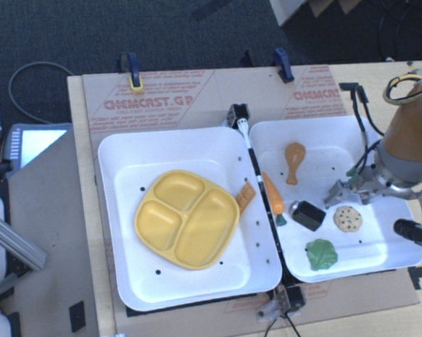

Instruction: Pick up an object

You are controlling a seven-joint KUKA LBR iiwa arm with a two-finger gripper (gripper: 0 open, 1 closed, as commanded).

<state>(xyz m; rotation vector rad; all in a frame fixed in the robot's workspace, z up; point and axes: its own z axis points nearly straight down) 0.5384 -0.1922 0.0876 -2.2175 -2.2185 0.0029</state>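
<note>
Yellow divided plate (187, 218) fills the middle of the left bin (121, 229), a small tan piece (245, 195) at its right rim. In the right bin (339, 136) lie a drumstick (293, 160), carrot (273, 195), black block (308, 215), cookie (347, 219) and green leafy piece (322, 253). The gripper (347, 192) hovers above the cookie, near the bin's right side; how its jaws stand I cannot tell.
</note>
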